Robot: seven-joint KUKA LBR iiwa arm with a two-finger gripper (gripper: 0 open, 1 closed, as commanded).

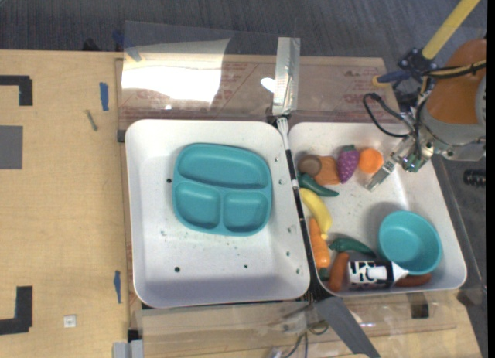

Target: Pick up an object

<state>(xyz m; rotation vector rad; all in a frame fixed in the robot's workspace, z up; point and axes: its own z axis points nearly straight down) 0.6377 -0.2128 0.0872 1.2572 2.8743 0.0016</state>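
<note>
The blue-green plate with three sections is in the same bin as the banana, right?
No. The camera view shows the teal three-section plastic plate in the left white bin; the yellow banana lies in the right white bin.

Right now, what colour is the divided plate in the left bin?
Teal, clearest in the camera view: divided plate.

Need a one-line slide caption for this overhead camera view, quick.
Gripper hovers by the orange toy in the right bin; teal divided plate sits in the left bin.
</note>
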